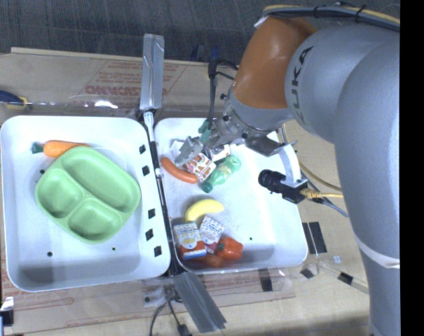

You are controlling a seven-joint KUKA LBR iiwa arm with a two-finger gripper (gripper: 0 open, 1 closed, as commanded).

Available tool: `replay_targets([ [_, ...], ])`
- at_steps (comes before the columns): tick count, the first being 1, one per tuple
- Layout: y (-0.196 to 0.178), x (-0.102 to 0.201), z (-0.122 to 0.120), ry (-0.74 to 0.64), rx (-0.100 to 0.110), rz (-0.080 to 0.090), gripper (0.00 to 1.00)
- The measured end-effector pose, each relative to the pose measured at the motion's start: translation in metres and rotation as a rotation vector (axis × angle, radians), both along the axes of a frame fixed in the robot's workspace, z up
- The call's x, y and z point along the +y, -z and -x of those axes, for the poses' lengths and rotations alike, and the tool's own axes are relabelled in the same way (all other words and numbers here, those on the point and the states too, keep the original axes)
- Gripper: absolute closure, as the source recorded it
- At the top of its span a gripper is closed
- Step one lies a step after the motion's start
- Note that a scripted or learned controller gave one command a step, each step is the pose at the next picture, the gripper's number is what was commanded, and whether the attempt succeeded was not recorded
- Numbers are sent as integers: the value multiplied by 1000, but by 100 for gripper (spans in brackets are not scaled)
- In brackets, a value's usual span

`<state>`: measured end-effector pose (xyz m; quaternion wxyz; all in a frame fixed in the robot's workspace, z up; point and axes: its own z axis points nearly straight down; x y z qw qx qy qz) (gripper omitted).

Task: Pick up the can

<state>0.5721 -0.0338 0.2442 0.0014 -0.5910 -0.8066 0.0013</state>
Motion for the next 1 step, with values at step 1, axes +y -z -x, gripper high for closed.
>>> replay_targets([
  [1,-30,-70,55,-167,-2,-2,0],
])
